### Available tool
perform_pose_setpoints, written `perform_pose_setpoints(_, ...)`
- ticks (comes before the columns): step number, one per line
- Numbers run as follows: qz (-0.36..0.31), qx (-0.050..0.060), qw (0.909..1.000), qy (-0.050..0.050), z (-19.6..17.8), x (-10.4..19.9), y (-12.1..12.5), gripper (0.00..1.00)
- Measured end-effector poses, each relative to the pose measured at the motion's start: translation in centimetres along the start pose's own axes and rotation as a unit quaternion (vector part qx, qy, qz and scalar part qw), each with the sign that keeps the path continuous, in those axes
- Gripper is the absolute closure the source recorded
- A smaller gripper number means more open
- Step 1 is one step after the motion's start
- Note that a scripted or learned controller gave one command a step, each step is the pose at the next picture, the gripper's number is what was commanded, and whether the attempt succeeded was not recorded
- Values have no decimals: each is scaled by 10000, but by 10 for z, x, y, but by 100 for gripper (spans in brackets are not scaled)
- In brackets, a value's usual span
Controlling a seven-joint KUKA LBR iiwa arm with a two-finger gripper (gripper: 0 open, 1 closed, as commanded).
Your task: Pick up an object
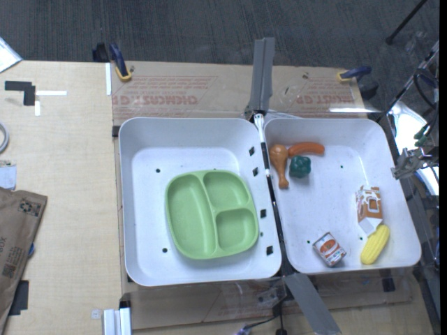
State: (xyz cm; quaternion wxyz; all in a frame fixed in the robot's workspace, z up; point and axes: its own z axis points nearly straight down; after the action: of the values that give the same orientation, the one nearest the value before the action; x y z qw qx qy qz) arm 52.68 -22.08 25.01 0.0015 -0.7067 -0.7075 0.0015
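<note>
The right bin (349,180) holds several small items. A tan toy drumstick (280,164) lies near its left wall, with an orange carrot-like piece (306,149) and a dark green lump (300,166) beside it. An orange and white packet (368,205) lies near the right wall. Below the packet is a yellow corn cob (374,245). A small red and white can (329,249) lies on its side near the front wall.
A green divided plate (211,213) lies in the left bin (140,187). A grey upright post (262,75) stands behind the seam between the bins. Blue clamps (120,63) hold cardboard at the back. Metal hardware (412,160) sits by the right bin's right rim.
</note>
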Motion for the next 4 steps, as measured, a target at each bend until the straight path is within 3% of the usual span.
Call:
perform_pose_setpoints(1, -229, -1, 9997, 3, 87, 11, 13, 0)
perform_pose_setpoints(2, 1324, -6, 9912, -5, 85, 87, 98, 0)
perform_pose_setpoints(3, 1028, -14, 9947, -9, 158, 115, 130, 0)
perform_pose_setpoints(4, 129, -7, 9999, -4, 159, 127, 112, 0)
